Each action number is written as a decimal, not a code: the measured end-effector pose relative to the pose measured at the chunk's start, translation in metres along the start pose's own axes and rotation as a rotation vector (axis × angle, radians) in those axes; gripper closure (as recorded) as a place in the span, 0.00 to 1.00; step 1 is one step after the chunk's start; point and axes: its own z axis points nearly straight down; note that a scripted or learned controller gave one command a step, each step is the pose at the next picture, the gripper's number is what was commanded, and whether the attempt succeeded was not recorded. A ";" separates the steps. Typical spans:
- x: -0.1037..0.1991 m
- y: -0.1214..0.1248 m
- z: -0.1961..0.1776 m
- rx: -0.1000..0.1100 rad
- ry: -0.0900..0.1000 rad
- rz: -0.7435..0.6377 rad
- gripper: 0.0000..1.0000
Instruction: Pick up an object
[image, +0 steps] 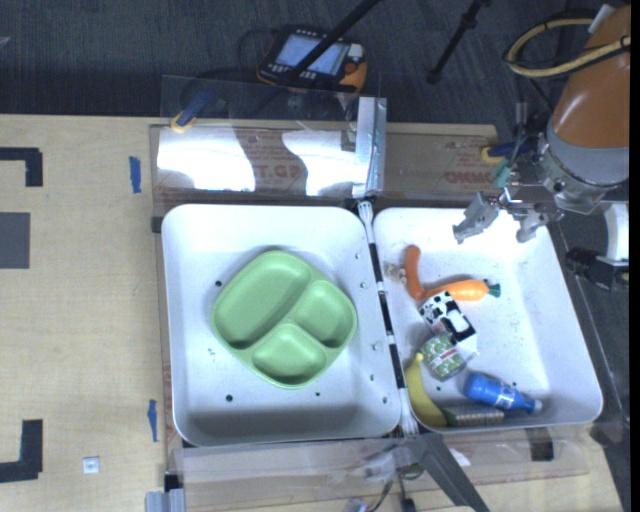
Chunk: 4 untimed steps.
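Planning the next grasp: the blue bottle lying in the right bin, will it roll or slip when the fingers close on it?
The blue bottle lies on its side and looks rounded, so a nudge would probably roll it. Its surface appears smooth, so it may slip unless gripped across the body. It rests near the banana and the bin's front wall, which might stop a roll.
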 end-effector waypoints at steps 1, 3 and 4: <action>0.050 -0.009 0.092 -0.001 0.000 -0.125 0.00; -0.001 -0.073 0.190 -0.007 -0.001 0.002 0.00; 0.002 -0.115 0.117 -0.001 -0.001 0.164 0.00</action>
